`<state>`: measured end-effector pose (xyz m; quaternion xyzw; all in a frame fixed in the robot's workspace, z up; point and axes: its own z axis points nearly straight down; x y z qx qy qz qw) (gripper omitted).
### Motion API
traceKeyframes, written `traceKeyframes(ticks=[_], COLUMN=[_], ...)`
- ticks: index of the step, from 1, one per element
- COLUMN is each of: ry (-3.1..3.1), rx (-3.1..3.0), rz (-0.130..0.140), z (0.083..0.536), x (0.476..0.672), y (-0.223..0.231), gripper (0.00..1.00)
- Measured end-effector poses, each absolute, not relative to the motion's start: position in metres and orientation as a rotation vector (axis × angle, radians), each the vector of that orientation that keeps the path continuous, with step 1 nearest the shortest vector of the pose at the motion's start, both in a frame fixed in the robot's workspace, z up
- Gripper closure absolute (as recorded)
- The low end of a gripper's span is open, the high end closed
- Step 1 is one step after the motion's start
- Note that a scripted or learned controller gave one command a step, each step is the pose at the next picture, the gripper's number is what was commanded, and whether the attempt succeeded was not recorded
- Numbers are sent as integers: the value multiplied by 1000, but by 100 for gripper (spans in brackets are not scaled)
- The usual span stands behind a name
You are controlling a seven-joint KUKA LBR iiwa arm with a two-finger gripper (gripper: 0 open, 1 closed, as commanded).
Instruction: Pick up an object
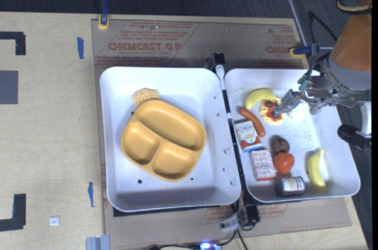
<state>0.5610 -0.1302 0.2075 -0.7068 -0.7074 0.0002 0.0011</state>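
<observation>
Bright, even light; slightly soft focus

Light wood bench is covered by a printed cardboard sheet; two white bins, left and right, are set on it.

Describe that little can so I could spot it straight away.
Look at the right-hand bin of the two white ones, along its near edge. The can lies on its side there, between a red tomato and a banana. It alone is metallic and cylindrical.
</observation>
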Motion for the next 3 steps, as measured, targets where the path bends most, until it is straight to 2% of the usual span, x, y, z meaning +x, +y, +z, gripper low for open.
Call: traceKeyframes(ticks=[1, 2, 3], ry=[-2222, -2224, -2223], rx=[-2223, -2227, -2220], rz=[-2, -5, -2], z=[89, 99, 185], x=[514, 515, 556], y=[-125, -126, -56], gripper=[0, 100, 100])
